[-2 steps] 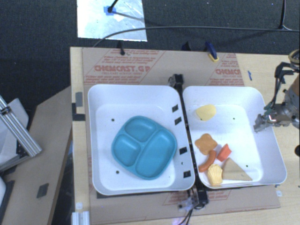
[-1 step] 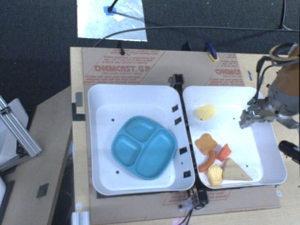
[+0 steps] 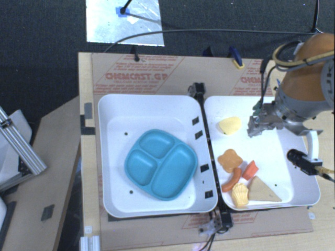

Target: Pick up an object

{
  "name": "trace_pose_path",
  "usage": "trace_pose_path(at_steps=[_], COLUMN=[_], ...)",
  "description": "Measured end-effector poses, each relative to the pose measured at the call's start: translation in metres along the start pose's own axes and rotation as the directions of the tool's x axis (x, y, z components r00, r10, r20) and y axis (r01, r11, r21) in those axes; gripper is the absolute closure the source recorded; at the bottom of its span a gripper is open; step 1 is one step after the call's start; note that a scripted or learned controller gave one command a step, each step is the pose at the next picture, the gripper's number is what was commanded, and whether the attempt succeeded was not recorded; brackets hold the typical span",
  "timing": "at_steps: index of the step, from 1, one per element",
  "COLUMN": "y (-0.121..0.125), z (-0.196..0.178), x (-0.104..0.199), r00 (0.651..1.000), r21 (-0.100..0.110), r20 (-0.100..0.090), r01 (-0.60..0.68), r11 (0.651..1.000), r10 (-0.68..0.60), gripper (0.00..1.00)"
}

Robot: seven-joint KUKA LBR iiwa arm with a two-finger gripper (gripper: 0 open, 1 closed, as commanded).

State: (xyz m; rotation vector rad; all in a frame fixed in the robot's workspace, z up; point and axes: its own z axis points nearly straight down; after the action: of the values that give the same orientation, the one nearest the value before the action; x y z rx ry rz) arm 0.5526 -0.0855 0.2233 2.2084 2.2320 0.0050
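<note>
In the right bin (image 3: 298, 195) lie several toy foods. A pale yellow piece (image 3: 229, 125) sits near the bin's far left. An orange cookie-like piece (image 3: 229, 159), a carrot-like orange stick (image 3: 232, 180), a red piece (image 3: 250, 169), a yellow corn-like piece (image 3: 239, 194) and a tan wedge (image 3: 263, 191) cluster at the near left. My gripper (image 3: 256, 125) hangs over the bin's far middle, just right of the pale yellow piece, with nothing seen in it.
The left bin (image 3: 112, 156) holds a blue divided plate (image 3: 160, 163). A black divider with clips (image 3: 205, 145) runs between the bins. The arm's orange and grey wrist (image 3: 309, 82) hangs over the right bin's far right corner.
</note>
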Motion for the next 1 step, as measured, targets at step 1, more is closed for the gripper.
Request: trace_pose_path(at_steps=[1], y=[0.0099], z=[-0.0026], x=[0.0523], r00=[1.0], r21=[0.0], r20=[0.0], r01=[0.0], r11=[1.0], r10=[0.0], gripper=[1.0])
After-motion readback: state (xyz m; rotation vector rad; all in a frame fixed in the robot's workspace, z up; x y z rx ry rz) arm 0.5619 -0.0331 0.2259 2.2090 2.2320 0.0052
